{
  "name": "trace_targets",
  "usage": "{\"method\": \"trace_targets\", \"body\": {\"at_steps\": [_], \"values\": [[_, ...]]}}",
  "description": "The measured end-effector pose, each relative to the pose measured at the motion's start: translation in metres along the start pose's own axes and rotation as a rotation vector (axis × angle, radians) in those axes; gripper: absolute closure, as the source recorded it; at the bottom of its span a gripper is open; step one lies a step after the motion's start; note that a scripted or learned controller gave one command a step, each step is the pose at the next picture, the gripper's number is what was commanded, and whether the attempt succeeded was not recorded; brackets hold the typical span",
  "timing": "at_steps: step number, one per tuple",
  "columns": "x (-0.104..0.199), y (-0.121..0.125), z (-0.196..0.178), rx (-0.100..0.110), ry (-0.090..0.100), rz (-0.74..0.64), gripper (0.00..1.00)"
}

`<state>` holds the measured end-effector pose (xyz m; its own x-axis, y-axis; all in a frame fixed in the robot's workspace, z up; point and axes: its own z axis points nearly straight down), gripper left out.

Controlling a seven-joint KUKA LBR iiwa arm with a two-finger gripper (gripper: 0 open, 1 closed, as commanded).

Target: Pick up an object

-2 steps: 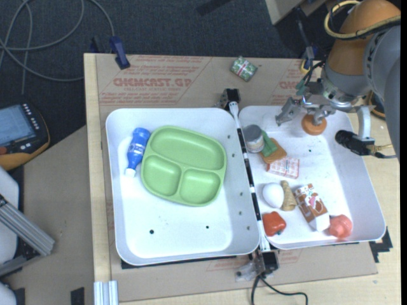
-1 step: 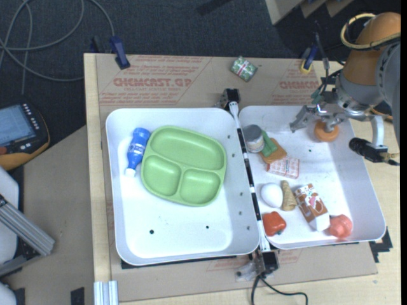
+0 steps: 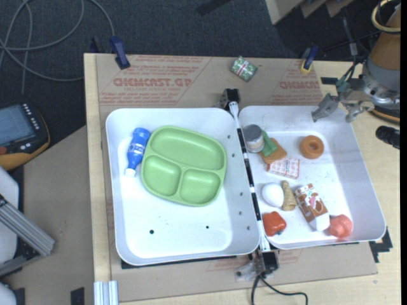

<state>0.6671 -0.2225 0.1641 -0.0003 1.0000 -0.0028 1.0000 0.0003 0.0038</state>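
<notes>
RISK: the objs in the right bin (image 3: 356, 164) are packed close. The egg (image 3: 273, 194), cone (image 3: 289, 196) and carton (image 3: 313, 206) lie nearly touching; the can (image 3: 253, 138) sits against the dividing wall. A descent here would likely hit two items at once or jam a finger on the wall. The donut (image 3: 311, 147) stands apart from the rest, prob. the cleanest target.

Left bin (image 3: 121, 170): green tray (image 3: 183, 165) is broad and flat, judged a poor grip; the bottle (image 3: 136, 149) lies just beside it.

PINCER (image 3: 336, 105): above the right bin's far rim, fingers spread wide, holding nothing, touching no obj.
</notes>
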Motion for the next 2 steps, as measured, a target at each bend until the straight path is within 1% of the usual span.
{"method": "trace_targets", "body": {"at_steps": [1,2], "values": [[0.02,-0.043,0.081,0.007,0.004,0.001,0.0],[0.02,-0.041,0.069,0.001,0.002,0.0,1.0]]}}
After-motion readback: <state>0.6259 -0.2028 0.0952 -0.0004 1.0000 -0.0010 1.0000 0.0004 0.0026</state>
